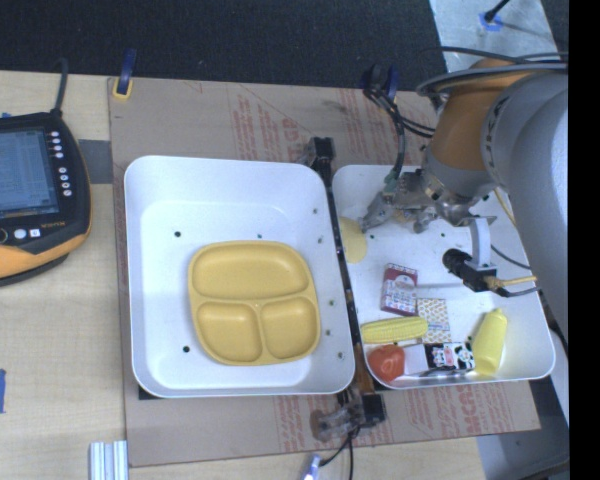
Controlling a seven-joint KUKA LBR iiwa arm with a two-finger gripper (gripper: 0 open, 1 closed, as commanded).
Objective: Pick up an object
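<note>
While fingers (398, 208) hang over right bin (540, 368) | state unreadable | corn cob (393, 329) lies well below, apart.

arm (525, 118) cropped right, hand (400, 208) indistinct

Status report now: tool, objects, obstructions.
Tool low over right bin's far left corner, nothing seen in it. Corn cob, yellow bottle, tomato lying near front. Yellow plate in left bin.
</note>
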